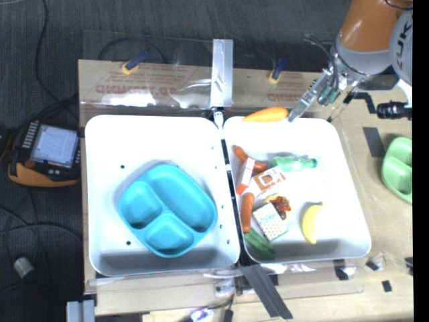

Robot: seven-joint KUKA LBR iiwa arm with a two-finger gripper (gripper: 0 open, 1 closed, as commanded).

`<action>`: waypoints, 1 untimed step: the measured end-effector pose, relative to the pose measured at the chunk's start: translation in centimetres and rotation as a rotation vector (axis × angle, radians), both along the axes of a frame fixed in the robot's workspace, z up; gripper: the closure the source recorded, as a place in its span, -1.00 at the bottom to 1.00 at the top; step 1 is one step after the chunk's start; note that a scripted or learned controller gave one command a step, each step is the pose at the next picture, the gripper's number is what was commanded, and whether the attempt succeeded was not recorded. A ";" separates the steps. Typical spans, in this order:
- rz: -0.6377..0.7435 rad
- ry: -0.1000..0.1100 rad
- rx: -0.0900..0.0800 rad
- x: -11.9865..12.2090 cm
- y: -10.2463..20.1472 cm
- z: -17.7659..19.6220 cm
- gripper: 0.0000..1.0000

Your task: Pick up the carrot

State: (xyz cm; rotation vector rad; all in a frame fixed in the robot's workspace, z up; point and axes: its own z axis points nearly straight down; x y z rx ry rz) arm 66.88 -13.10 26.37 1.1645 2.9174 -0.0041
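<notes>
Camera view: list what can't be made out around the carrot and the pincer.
- Pincer: too small and blurred to tell whether its tip touches the carrot at the right bin's far rim.
- Arm: cut off by the top and right edges.
- Items along the right bin's left wall: overlapping, too small to identify.

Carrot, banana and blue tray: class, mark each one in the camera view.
carrot (267, 115), camera view, middle of its orange body
banana (310, 223), camera view, middle of its curve
blue tray (167, 208), camera view, central divider
</notes>
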 end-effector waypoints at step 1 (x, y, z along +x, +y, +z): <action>0.373 0.001 0.004 -3.5 -2.7 -5.6 1.00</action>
